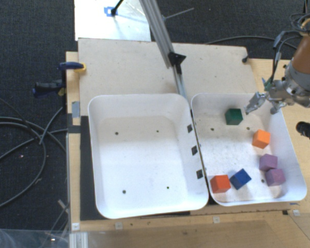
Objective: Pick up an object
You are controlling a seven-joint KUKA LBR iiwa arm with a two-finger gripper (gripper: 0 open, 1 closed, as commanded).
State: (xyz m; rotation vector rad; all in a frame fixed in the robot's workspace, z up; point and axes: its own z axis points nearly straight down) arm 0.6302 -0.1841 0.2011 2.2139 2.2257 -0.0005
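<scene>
Blocks sit loose in right bin [294, 190]: green block [233, 116] at 12 o'clock, orange block [261, 138] centre-right, two purple, one blue, one red-orange toward 6. Gripper [264, 103] at 1 o'clock, fingers spread, gripping nothing, just beside green block.

Arm: enters from the right edge of the camera view, its grey body [306, 79] partly cut off by the frame.
Band: the orange band [306, 56] sits above the wrist, near the upper right corner.
Wrist: grey, angled down and to the left, with dark cables looping above it.
Gripper: the gripper [264, 102] points down and leftward at the end of the wrist.
Fingers: two metal fingers [256, 102] stand spread apart, with nothing between them.
</scene>
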